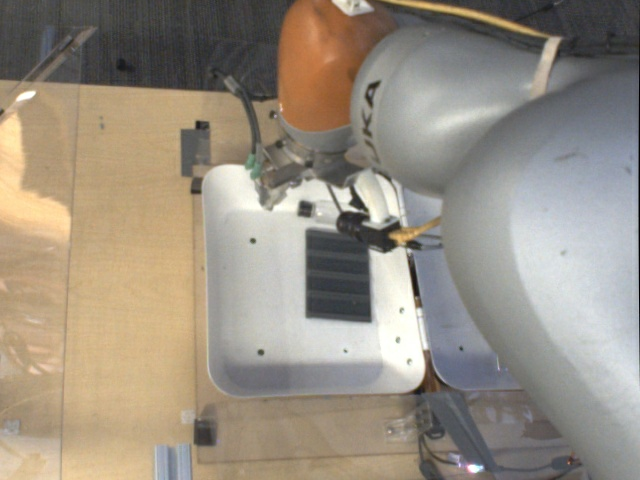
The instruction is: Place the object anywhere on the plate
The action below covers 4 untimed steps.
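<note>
Grey arm (520,168) over left bin (240,298), near dark ridged plate (338,274); fingers' spread hidden, cannot tell; nothing seen gripped.

The arm (520,168) is showing smooth grey casing with a soft satin sheen, while its band (315,63) is looking glossy orange, like moulded plastic. The left bin (240,298) is appearing as smooth white plastic, faintly shiny at its rounded rim; the right bin (455,353) is looking alike. A dark ribbed panel (338,274) is lying matt on the left bin's floor, its 4 bands looking slightly raised. The bench (110,268) is reading as pale wood or laminate, smooth and lightly reflective. Behind it, the floor (150,18) is looking like dark, rough carpet. The gripper (272,180) is showing dull metal parts.
</note>
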Each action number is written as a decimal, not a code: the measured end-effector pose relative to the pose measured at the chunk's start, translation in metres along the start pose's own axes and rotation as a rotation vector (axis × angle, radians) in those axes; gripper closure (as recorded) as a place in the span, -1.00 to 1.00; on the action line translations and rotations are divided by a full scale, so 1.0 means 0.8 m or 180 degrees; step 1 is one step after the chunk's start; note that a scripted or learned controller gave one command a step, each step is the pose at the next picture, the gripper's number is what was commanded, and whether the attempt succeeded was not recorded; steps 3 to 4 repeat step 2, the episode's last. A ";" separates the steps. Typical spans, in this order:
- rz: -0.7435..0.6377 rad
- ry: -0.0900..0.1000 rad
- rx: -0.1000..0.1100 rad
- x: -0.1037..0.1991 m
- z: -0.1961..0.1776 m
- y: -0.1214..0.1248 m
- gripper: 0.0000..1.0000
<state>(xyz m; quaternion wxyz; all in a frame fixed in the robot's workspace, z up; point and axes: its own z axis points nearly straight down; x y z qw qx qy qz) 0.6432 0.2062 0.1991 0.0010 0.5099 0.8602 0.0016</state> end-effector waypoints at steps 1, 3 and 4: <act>-0.0508 -0.0007 -0.0017 -0.010 -0.063 0.033 1.00; -0.2608 -0.0010 -0.0021 0.003 -0.031 0.023 1.00; -0.2608 -0.0010 -0.0021 0.003 -0.031 0.023 1.00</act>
